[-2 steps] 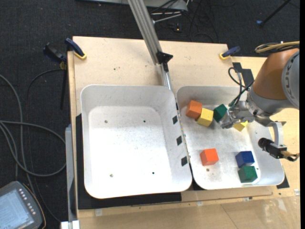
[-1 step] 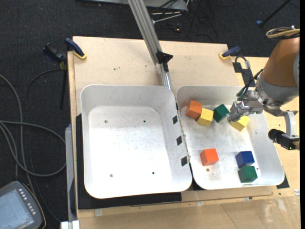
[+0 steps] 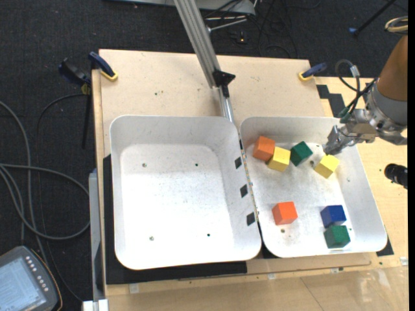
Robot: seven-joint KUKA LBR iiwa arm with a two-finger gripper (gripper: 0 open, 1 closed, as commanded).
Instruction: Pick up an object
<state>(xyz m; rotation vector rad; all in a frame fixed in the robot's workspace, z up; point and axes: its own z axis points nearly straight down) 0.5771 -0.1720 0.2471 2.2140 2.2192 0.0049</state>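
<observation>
No legible text or labels

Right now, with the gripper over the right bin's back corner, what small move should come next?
Probably a short descent onto the yellow cube. The gripper sits just above and right of it, nothing visibly held, and that cube lies apart from the green cube.

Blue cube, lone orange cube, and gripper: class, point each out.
blue cube (image 3: 332, 214), camera view, top face.
lone orange cube (image 3: 284, 212), camera view, top face.
gripper (image 3: 334, 142), camera view, at its fingertips.
</observation>
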